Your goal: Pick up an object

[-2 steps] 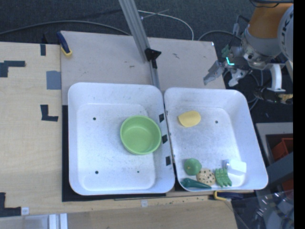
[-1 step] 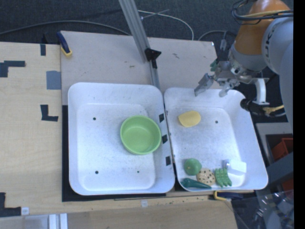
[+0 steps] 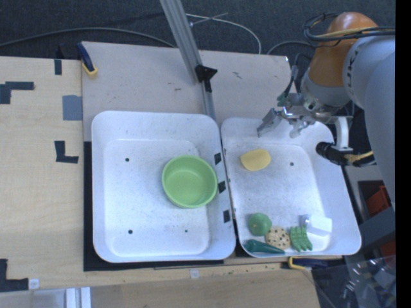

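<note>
we read this as the approach step: our hand (image 3: 280, 123) hangs with its fingers spread and nothing between them, over the far rim of the right bin (image 3: 334, 191), just beyond the yellow lump (image 3: 255, 160) that looks the likeliest thing to pick. the next move, as we judge it, calls for coming down over that lump and closing (the small green and speckled pieces (image 3: 277, 235) crowd the bin's near edge). left of this bin sits the other bin (image 3: 115, 191) with a green bowl (image 3: 189, 181), both on a pale surface (image 3: 38, 165) over dark floor (image 3: 64, 11).
</note>
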`<state>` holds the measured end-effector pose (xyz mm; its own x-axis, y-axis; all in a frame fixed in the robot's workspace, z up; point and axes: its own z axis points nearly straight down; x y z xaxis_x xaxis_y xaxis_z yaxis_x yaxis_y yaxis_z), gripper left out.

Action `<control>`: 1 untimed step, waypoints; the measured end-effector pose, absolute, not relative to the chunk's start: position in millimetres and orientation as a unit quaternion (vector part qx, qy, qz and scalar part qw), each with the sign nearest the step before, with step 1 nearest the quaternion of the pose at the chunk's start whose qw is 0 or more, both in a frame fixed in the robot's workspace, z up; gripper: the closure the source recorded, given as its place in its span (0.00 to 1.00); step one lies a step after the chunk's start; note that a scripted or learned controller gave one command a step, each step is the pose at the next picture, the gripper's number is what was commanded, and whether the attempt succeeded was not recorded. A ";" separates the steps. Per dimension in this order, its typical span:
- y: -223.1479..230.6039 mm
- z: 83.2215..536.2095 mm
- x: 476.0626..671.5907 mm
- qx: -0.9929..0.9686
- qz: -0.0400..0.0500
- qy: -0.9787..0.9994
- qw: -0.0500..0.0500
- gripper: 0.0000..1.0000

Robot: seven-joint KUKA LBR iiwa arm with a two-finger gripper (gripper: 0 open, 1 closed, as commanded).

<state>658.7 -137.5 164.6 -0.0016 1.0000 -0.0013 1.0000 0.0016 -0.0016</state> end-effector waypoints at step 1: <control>-144.9 103.5 657.8 -0.707 0.003 -0.707 0.002 0.00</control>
<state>657.8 -144.9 103.5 -0.0011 1.0000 -0.0008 1.0000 0.0011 -0.0073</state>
